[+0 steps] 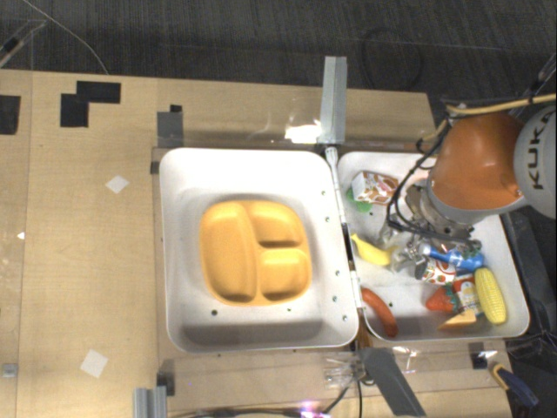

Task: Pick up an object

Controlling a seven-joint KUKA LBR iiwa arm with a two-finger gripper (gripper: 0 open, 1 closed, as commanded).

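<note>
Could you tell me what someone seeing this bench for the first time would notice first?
Probably the yellow divided tray, alone in the middle of the left bin. Next, the arm's orange band over the right bin, with the gripper down among small toy foods: a banana, a corn cob and a sausage near the front edge.

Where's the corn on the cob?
The corn on the cob lies in the right bin, against its right wall near the front corner, just right of the small colourful packets.
</note>
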